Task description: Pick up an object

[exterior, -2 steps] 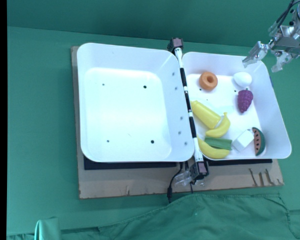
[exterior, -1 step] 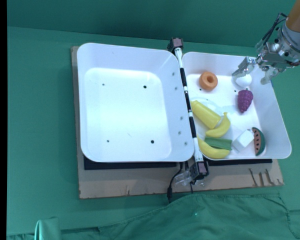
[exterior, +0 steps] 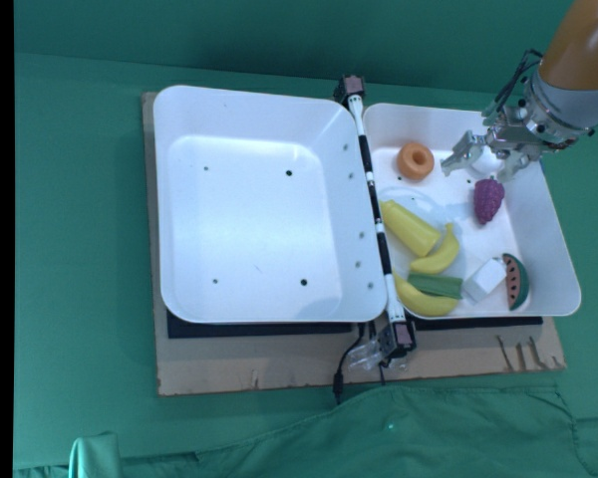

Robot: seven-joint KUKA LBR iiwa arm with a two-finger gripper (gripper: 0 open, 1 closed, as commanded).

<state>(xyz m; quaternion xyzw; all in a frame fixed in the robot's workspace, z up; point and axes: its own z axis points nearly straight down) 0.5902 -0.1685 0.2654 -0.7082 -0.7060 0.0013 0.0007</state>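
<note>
Camera view: grape bunch [exterior: 488, 199] just below spread fingers [exterior: 462, 155].

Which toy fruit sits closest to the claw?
The purple grape bunch, just below the claw in the right bin. The orange doughnut-shaped piece lies farther to its left; the corn cob, bananas and watermelon slice lie farther toward the near rim.

Illumination is bright, even and diffuse. The glossy shallow white plastic left bin [exterior: 259, 217] shows a soft bluish sheen on its floor. Shadows are faint and short. Focus is adequate; fine detail remains slightly soft.
</note>
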